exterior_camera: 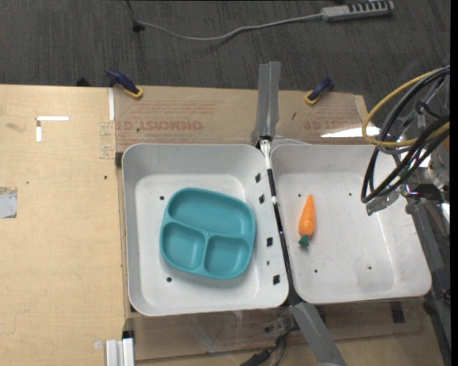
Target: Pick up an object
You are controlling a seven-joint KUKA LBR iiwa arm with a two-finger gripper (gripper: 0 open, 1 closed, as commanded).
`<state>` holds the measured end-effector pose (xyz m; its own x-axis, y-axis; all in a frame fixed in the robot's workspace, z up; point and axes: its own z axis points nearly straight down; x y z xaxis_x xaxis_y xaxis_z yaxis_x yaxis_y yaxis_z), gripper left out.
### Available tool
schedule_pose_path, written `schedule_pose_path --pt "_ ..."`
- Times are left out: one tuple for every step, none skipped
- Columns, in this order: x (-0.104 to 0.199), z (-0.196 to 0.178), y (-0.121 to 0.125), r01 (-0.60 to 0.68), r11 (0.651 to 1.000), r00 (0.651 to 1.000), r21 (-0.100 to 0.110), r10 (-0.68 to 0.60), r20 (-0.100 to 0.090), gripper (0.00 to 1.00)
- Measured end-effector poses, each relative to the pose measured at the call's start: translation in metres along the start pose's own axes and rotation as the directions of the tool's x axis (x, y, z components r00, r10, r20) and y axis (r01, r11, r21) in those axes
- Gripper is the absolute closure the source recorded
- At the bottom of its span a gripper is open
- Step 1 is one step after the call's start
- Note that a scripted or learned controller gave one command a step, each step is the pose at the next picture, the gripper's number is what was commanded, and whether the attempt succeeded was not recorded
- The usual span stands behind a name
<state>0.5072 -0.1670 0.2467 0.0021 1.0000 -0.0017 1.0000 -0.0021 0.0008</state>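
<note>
- Two white bins sit side by side on the bench: left bin (136,214) and right bin (401,279).
- A grey divider bar (269,107) runs between the bins at the far side.
- Left bin: holds a teal plate (208,232) with three compartments, lying flat near the bin's centre.
- Right bin: holds a carrot (307,219), orange with a small green tip pointing toward the near edge. It lies in the left part of the bin, close to the shared wall and apart from it.
- The arm (429,193) enters at the right edge and is cut off by the frame. Black and yellow cables (386,136) loop in front of it and hide much of the structure.
- The gripper cannot be made out among the cables and the frame edge; whether it is apart or together cannot be told.
- Nothing touches the carrot; it is well apart from the arm.
- Two clamps with blue-and-orange handles (123,82) (319,90) grip the cardboard sheet at the far edge of the bench.
- A cable and a power strip (356,9) lie on the floor beyond the bench; the strip is partly cut off at the top.
</note>
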Motion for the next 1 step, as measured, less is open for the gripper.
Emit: schedule_pose_path --pt "0.063 0.1549 0.0332 -0.102 0.995 0.995 0.002 0.102 0.0 0.0"
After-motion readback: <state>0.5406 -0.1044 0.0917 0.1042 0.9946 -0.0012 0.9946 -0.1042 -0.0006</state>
